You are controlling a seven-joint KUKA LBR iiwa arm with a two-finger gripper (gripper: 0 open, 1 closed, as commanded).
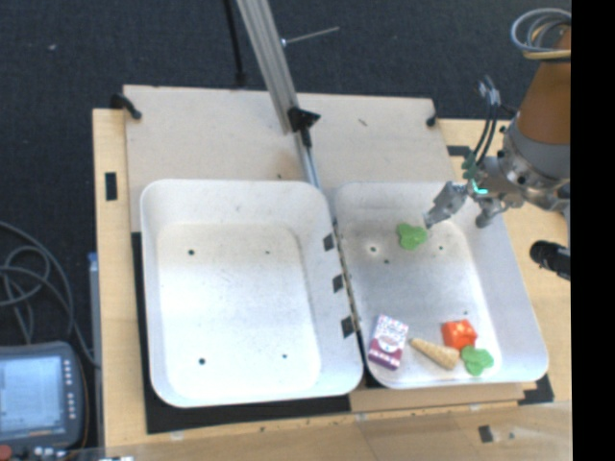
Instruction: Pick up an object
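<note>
The left bin [240, 286] sits beside the right bin [500, 286]. In the right bin's near end lie a purple carton [387, 342], a cone [435, 353], an orange block [458, 333] and a green piece [477, 359]. Farther back (toward the far wall), a green toy [411, 236] lies just left of the gripper [464, 207], whose fingers are spread apart and hold nothing.

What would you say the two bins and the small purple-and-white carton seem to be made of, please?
Bins: probably moulded plastic, matt white, with rounded corners, raised rims and dark speckling. Purple-and-white carton: likely printed cardboard, judging by flat faces and crisp edges, though it could be a plastic toy; too small to tell.
</note>
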